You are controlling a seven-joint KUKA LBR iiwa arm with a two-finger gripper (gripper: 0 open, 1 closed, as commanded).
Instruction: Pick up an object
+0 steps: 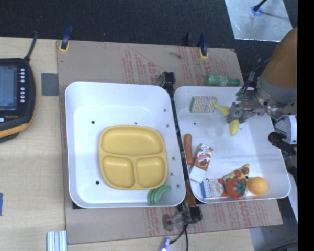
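Arm: grey with an orange section, entering at the upper right of the frame, over the right bin's far right corner.
Gripper (239, 114): low over the upper right part of the right bin (267, 140); fingers narrowed around the upper end of the banana.
Banana (233, 125): yellow, hanging tilted from the fingers, lower end pointing down-frame; whether it touches the bin floor cannot be told.
Right bin, upper part: a patterned packet (202, 104) left of the gripper, with a small yellow piece (221, 109) beside it.
Right bin, centre: an orange-red sausage (188, 147) along the left wall; a red and white wrapper (203, 157) just beside it.
Right bin, lower part: a small carton (212, 187), a tomato (235, 187), a pizza slice (239, 172) and an orange (257, 185), close together.
Left bin (78, 140): a yellow divided tray (132, 156) at centre; a green pea pod (158, 194) at the lower right corner.
Outside the bins: a green bottle (221, 80) above the right bin; a teach pendant (8, 98) at the left edge of the frame.
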